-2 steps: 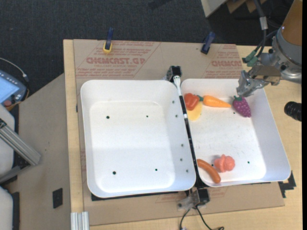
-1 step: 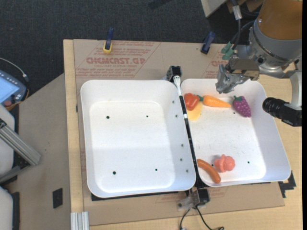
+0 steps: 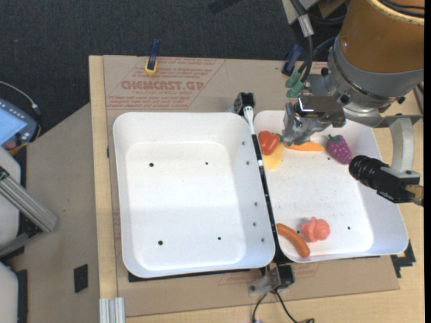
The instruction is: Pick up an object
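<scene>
At the near rim of the right white bin (image 3: 377,246) lie a brown plastic sausage (image 3: 293,239) and a pink toy (image 3: 315,229). The claw (image 3: 294,138) hangs low over the orange plastic carrot (image 3: 308,147), beside a red pepper (image 3: 269,141); whether it is spread I cannot tell. A good grasp probably needs centring over the carrot.

Orange carrot (image 3: 308,147) flat beside grapes (image 3: 339,148)
</scene>
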`<move>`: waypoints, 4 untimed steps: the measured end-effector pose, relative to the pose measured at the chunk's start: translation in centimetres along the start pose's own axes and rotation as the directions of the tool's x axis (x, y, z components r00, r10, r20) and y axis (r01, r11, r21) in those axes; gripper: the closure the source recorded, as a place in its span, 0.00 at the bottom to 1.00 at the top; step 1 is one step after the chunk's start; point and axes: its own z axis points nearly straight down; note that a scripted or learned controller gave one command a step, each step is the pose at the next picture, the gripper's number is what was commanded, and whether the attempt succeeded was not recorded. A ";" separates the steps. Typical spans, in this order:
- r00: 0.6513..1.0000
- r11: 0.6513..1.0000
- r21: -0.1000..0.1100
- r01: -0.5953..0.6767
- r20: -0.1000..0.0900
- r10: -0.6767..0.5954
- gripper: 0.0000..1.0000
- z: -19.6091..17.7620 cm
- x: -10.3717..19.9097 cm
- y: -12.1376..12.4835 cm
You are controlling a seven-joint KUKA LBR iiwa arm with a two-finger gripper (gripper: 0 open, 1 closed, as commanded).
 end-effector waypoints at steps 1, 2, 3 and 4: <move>1.000 1.000 0.011 -0.007 0.004 0.007 1.00 4.4 0.6 0.0; 1.000 1.000 -0.006 -0.004 0.000 0.004 1.00 -3.2 5.1 6.3; 1.000 1.000 0.014 -0.002 0.004 0.001 1.00 2.3 10.8 6.6; 1.000 1.000 0.010 -0.003 0.003 0.003 1.00 2.5 14.3 6.1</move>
